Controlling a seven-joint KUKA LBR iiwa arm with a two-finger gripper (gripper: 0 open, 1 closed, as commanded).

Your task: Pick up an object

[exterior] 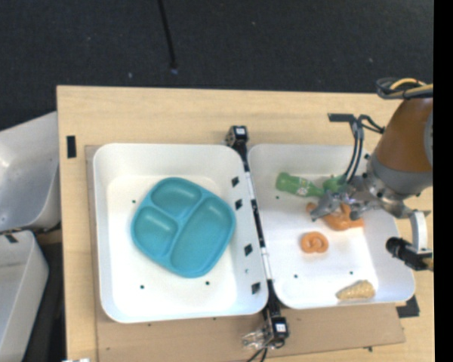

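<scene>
1. Camera view: reaching is the step in hand, as I judge it. The gripper (334,204) is down in the right bin (377,277), low over an orange item (340,219) and touching or nearly touching it; whether it grips is unclear.
2. Gripper state: I cannot tell how it stands, since the tool is a grey blur against the bin floor.
3. Other candidates in the same bin: a green bottle-like object (298,184) lies just beside the gripper, an orange ring-shaped piece (314,243) sits near the middle, and a tan lumpy object (355,291) rests by the near wall.
4. The left bin (106,277) carries a blue divided plate (183,226).
5. Next move, by my judgement: settle squarely over the orange item, clamp, then lift straight up without dragging the green object.
6. Writing: no label or brand is legible anywhere.
</scene>
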